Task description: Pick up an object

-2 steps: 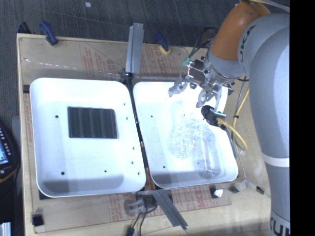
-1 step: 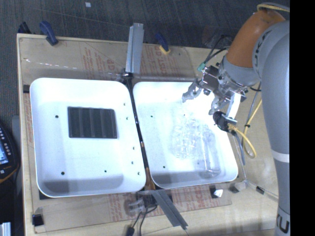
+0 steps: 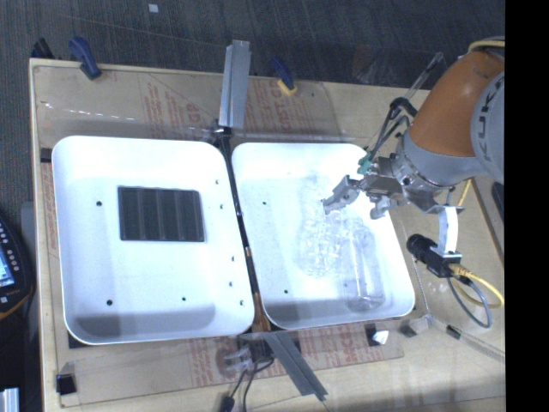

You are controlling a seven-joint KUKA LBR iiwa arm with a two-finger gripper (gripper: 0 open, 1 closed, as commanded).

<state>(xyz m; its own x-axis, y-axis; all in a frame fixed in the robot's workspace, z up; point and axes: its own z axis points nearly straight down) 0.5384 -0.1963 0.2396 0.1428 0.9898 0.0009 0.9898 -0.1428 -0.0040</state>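
My gripper hovers over the upper right part of the right bin. It is open, its two fingers spread apart with nothing between them. Just below it lies a clear plastic bottle, reaching toward the bin's front right corner. A crinkled clear plastic piece lies beside the bottle, to its left. Both are hard to make out against the white floor. In the left bin a dark grey ribbed rectangle lies flat.
A metal bar stands at the back between the bins, and another sits at the front. Blue clamps hold the board's back edge. Cables and a connector lie right of the right bin.
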